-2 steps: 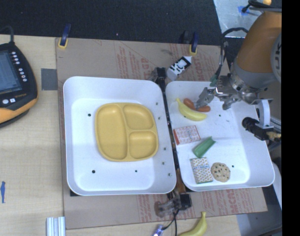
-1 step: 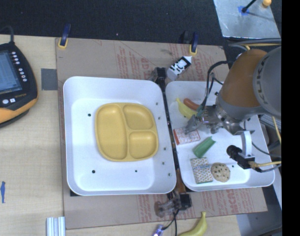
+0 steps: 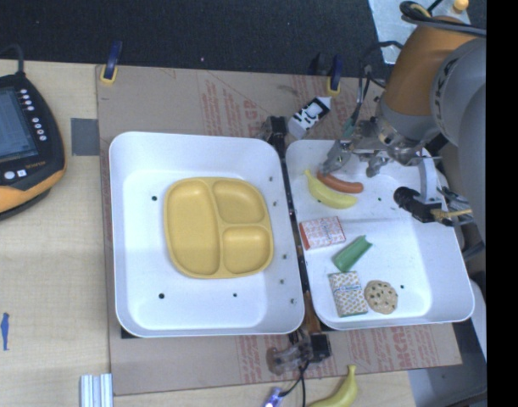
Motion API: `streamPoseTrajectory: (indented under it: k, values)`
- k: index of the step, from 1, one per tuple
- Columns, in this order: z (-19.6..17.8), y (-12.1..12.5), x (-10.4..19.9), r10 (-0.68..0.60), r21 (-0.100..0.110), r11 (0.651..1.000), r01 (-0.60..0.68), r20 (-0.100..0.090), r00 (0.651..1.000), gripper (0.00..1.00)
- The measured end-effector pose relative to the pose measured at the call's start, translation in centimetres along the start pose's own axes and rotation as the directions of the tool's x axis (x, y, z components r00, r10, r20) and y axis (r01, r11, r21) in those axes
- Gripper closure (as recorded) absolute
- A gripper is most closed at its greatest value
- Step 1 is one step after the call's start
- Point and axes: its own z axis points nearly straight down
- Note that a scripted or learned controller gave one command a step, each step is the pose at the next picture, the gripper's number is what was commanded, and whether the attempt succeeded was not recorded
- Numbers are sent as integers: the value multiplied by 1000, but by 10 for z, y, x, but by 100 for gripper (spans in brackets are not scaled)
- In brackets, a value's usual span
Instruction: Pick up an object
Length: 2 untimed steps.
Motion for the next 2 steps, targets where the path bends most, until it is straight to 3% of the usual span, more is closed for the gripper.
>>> streamPoseTrajectory:
  k: [1, 2]
  values:
    - [49, -53, 11, -1, 4, 1000, 1, 1, 1000, 0]
    - [48, -1, -13, -1, 6, 1000, 1, 0, 1000, 0]
